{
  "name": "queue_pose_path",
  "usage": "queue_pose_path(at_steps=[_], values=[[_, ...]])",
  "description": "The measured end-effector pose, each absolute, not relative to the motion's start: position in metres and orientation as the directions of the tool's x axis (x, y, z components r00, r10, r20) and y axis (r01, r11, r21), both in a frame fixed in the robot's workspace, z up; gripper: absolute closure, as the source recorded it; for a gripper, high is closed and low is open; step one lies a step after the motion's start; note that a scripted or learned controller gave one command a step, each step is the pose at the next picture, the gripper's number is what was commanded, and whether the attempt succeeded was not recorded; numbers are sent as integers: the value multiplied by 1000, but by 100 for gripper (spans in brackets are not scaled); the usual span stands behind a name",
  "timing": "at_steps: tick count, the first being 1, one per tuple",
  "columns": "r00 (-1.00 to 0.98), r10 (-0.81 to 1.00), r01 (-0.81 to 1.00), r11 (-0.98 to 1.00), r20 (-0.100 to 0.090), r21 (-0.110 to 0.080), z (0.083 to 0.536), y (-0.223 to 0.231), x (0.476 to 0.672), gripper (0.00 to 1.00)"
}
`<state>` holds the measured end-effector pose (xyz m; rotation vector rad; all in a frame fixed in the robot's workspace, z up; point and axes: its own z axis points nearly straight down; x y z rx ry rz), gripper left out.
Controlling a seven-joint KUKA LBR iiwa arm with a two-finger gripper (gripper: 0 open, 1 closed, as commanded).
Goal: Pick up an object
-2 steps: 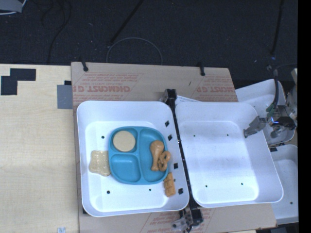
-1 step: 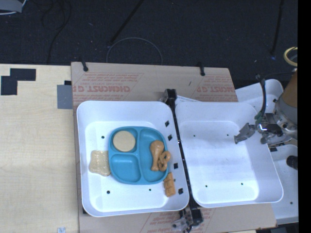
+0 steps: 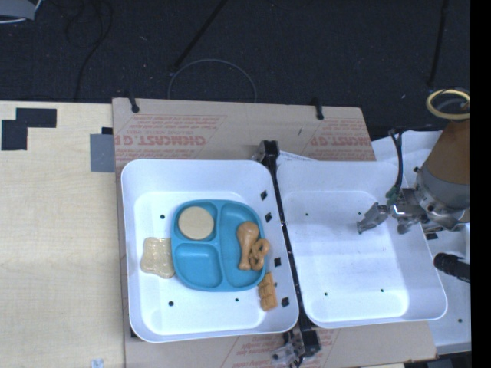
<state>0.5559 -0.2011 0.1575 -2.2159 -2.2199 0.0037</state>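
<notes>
One tool (image 3: 374, 218) over R bin (image 3: 360, 313), toys (image 3: 252, 245) in L bin (image 3: 146, 313)

Left bin (image 3: 146, 198) holds a blue tray (image 3: 203, 271) with a round biscuit (image 3: 195, 222) and pretzel (image 3: 252, 245); end effector (image 3: 376, 217) hovers over right bin (image 3: 345, 282).

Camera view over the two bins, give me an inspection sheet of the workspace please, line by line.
Surface: two white bins side by side; left bin, right bin.
Job's things: blue divided tray in left bin, holding a round tan piece and a tan pretzel-like piece; pale piece at the tray's left edge; small tan piece at its lower right.
Clutter: nothing seen.
Grippers: gripper over right bin, nothing between its fingers.
Cables: black cable by the arm; more on the dark floor.
Surroundings: cardboard sheet under the bins.
</notes>
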Motion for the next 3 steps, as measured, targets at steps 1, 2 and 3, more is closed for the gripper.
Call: queue_pose_path(at_steps=[1, 2, 3], values=[[0, 1000, 1000, 0, 2, -7, 114, -202, 554, 0], [1, 1000, 1000, -1, 2, -4, 127, -203, 555, 100], [-2, 1000, 1000, 2, 0, 1, 176, -193, 557, 100]])
